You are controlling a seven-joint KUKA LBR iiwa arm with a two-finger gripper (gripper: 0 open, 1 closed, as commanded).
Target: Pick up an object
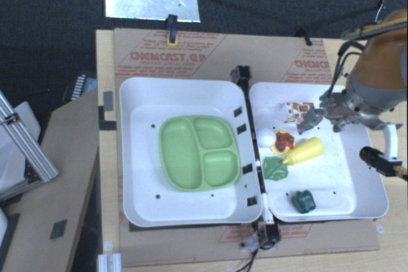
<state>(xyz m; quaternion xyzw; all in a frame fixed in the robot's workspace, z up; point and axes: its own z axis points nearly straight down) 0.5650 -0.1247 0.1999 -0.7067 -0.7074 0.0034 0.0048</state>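
Note:
My gripper (311, 120) hangs over the right bin (366, 200), in its upper middle part. Just left of it lies a white packet with orange print (294, 111). Below the gripper lies a yellow bottle-shaped toy (304, 151), with a red and yellow piece (283, 139) at its left end. A flat green leaf piece (275, 168) is beside that, and a dark green pepper (303, 201) sits near the front wall. A small white egg (265, 137) rests by the left wall. Nothing shows in the gripper's grasp.
The left bin (137, 137) holds a light green divided plate (199, 153). A black divider (250, 137) runs between the two bins. The arm (379, 73) reaches in from the right over the right bin's far corner.

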